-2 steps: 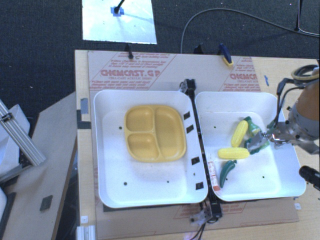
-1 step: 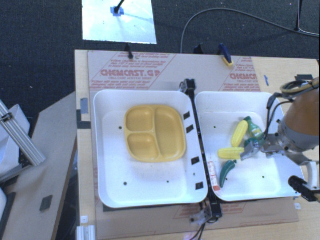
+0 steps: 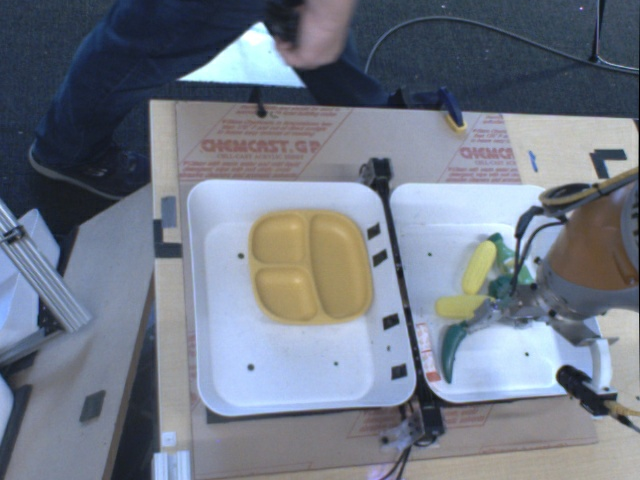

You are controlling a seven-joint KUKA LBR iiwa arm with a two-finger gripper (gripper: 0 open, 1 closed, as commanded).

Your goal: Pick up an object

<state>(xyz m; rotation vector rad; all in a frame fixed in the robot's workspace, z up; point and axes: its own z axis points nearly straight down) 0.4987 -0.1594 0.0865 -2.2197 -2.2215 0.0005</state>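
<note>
Arm low in the right bin, reaching for the toy vegetables

The gripper sits just beside the corn cob and above the green pepper; whether its fingers are wide or narrow I cannot tell. A second corn cob lies close behind. The yellow divided plate sits in the left bin. Best to centre on one piece, drop straight, close, then lift slowly

Yellow divided tray in left bin; person behind bench.
</note>
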